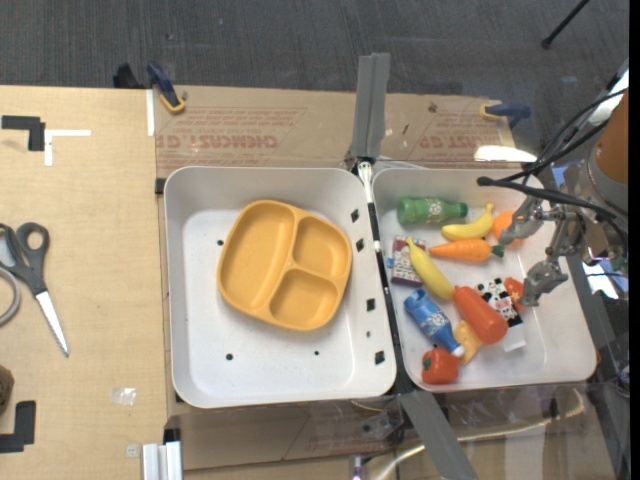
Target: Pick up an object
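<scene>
Camera view: gripper (532,253) spread open, grasping nothing, by the right bin's (480,376) right edge — the carrot (466,251) looks light, stiff, slick; pinch mid-body.

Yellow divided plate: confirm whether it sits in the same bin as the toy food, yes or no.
No. The yellow divided plate lies alone in the left bin, while the toy food fills the right bin.

Grey-handled scissors (35,278) lying on the wooden bench (80,218) at far left, well apart from the bins. Blue clamp (165,86) at the upper edge of the cardboard sheet (250,133). Black tape marks (25,128) near the bench's upper left corner.
</scene>
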You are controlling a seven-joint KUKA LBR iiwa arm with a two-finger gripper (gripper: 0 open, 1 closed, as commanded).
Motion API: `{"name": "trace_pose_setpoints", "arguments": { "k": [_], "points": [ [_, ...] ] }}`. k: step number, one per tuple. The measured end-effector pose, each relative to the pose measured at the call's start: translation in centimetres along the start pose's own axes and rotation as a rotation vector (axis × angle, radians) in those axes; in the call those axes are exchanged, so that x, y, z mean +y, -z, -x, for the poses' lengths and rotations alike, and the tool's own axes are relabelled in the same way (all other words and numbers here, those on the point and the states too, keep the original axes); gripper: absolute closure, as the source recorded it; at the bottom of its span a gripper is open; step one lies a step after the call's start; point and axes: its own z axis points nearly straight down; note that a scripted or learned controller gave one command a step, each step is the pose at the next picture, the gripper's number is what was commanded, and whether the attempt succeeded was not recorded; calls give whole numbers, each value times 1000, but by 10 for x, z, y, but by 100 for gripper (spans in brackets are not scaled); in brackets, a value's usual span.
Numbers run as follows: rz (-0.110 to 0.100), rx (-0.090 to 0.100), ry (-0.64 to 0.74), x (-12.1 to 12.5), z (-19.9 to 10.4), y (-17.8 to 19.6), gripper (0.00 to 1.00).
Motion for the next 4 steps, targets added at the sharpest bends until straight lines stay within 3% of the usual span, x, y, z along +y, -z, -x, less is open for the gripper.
{"name": "trace_pose_setpoints", "arguments": {
  "k": [1,2,3,4],
  "points": [
    [-1,-2,-31,10,34,-164,0],
    [0,1,-84,50,5,-165,0],
    [0,-2,-155,22,74,-149,0],
    [-3,14,-364,30,113,-162,0]
  ]
}}
